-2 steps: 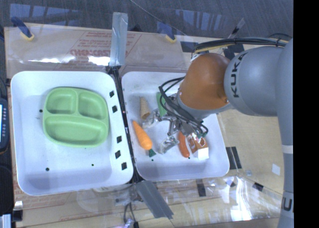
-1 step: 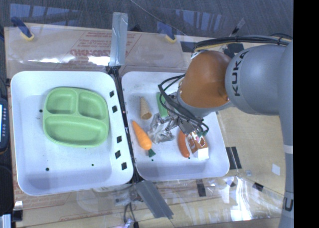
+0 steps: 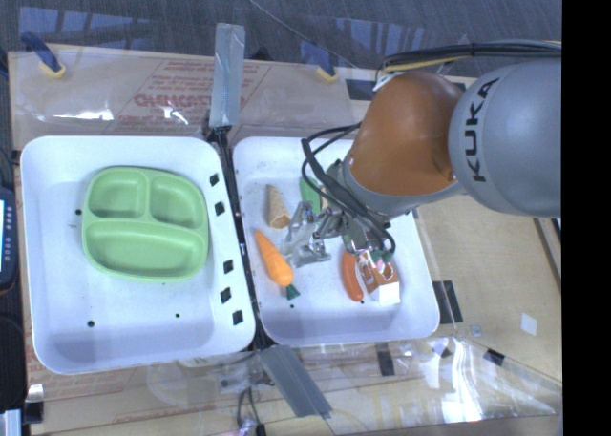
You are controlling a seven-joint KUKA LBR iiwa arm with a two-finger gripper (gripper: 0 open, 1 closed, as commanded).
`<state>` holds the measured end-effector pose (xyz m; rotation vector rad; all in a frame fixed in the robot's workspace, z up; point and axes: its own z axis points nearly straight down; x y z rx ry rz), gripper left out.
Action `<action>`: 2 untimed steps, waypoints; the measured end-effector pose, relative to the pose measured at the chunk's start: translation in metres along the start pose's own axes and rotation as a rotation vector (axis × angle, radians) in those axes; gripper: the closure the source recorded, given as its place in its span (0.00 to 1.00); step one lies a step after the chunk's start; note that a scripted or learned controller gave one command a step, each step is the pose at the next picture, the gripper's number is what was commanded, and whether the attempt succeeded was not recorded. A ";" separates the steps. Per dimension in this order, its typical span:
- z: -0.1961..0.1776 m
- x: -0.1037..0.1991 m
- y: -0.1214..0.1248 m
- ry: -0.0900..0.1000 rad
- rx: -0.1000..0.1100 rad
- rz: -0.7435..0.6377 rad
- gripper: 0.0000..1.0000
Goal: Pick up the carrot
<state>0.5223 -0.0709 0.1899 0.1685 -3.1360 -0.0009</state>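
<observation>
Here, the gripper (image 3: 307, 234), fingers apparently spread and empty, hovers beside the carrot (image 3: 274, 259); likely light, rigid, slick—grip mid-body.

I see my grey arm (image 3: 506, 134) reaching in from the right, orange band bent downward, its gripper (image 3: 307, 234) lowered with metal fingers pointing left.

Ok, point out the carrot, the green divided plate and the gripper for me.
carrot (image 3: 273, 259), camera view, middle of its orange body.
green divided plate (image 3: 145, 263), camera view, its near rim.
gripper (image 3: 307, 239), camera view, between its fingertips.
</observation>
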 end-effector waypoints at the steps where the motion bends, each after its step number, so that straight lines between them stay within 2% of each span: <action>1: 0.001 -0.004 0.022 0.002 0.001 0.281 1.00; 2: -0.025 0.036 0.088 0.007 0.002 0.715 1.00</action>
